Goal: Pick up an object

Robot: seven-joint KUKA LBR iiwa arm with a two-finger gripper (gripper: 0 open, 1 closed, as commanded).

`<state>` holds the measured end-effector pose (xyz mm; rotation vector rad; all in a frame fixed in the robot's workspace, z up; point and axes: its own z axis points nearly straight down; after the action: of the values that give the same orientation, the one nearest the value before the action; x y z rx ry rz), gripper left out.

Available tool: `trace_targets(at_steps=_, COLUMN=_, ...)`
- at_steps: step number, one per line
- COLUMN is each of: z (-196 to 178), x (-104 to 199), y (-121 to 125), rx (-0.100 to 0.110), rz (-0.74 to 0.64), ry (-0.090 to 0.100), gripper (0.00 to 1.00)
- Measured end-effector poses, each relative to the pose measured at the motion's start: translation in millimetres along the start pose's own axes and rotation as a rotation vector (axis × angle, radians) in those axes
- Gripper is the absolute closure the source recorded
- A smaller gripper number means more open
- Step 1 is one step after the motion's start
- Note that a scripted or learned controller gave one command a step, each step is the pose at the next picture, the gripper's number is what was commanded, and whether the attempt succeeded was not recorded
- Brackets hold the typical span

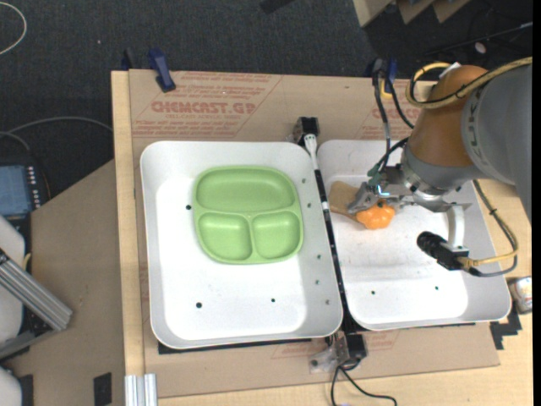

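Camera view: small orange object (377, 217), rounded and lumpy, lies in the right bin (406, 307), in its upper left part, near the wall shared with the other bin. Gripper (373, 194) sits right over it, touching or just above its top edge; can't tell which. Can't tell whether the gripper is open or closed, the wrist hides it, and the orange object is not visibly held. Flat tan piece (340, 198) lies just beside the orange object on its left, partly under the gripper tip and close to the bin's left wall. Arm (448, 134) comes in from the right, orange band above the wrist, grey link behind it, covering the bin's upper right corner.

Left bin (169, 252) touches the right bin along one long edge. Green divided plate (248, 213) lies flat in its upper middle: one large compartment on top, two smaller ones below. A few small dark dots mark both bin floors.

Both bins rest on a bench board (211, 100) with red print. Blue clamp (161, 70) grips its far left edge. Black clip (307, 129) sits at the far end of the seam between the bins. Dark carpet (68, 24) lies beyond the bench.
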<state>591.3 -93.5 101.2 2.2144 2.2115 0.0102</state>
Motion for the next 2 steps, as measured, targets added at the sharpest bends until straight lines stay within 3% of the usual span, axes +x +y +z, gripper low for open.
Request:
trace_targets(at_steps=1, z=-89.4, x=68.8, y=-57.6, rx=0.011, rz=-0.007, ry=0.007, gripper=1.0)
trace_targets(at_steps=2, z=-94.7, x=64.7, y=-55.8, rx=0.012, rz=-0.001, ry=0.004, gripper=1.0)
